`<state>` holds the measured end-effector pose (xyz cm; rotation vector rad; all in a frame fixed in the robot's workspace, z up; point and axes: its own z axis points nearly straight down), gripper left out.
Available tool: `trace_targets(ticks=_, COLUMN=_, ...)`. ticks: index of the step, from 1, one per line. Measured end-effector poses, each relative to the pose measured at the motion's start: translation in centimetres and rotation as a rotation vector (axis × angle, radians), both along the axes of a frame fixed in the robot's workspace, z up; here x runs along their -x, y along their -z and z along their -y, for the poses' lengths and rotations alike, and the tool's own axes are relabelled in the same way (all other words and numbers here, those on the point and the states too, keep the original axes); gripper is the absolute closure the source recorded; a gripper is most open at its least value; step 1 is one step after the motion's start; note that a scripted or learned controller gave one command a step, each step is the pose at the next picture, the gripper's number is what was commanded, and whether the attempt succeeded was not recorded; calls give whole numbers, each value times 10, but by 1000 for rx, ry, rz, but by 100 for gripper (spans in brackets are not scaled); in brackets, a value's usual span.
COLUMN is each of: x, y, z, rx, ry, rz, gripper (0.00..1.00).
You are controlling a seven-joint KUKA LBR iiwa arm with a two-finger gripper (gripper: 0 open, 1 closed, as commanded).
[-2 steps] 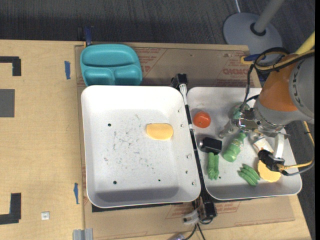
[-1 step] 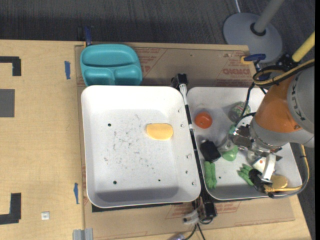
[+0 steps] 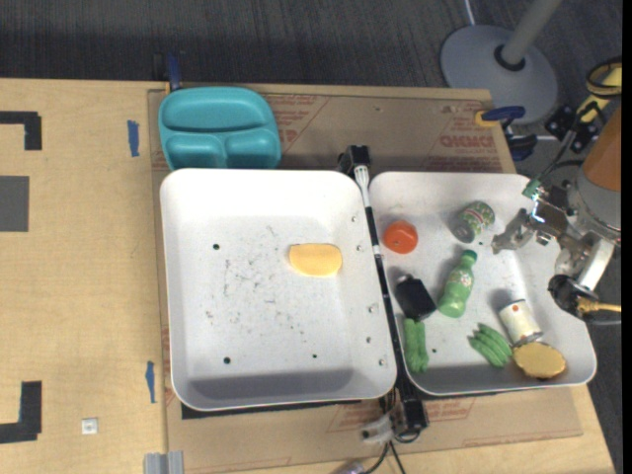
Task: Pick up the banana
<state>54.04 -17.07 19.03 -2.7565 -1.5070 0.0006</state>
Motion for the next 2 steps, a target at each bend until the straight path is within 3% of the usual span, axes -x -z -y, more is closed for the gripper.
trace_targets(ticks=1, x=30, y=84, z=-1, rx=1, ry=-298, rz=2, gripper=0)
trace_targets(ticks=2, x=31, y=105, z=-41, rx=-1, ry=129, rz=1, gripper=0)
